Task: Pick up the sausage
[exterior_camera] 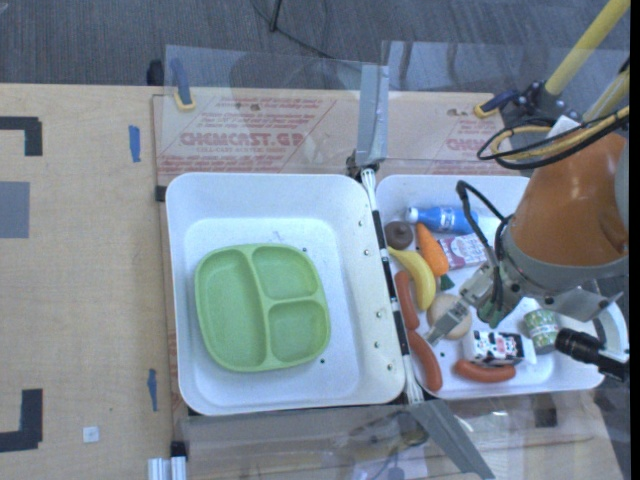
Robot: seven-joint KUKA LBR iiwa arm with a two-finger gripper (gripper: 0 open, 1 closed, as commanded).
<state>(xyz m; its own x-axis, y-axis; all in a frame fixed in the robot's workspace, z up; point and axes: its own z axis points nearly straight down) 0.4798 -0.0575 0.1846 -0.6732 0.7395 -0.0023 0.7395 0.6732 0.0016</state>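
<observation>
The gripper [452, 320] is hanging low over the right bin [530, 186], its fingers sitting slightly parted with nothing visibly between them. One sausage [486, 371] is lying just below and to the right of it near the bin's front wall, while others [405, 301] are lying along the left wall just beside it. A banana [417, 273] and carrot [432, 249] are resting just above it, and the green divided plate [263, 306] is sitting well to its left in the other bin.
</observation>
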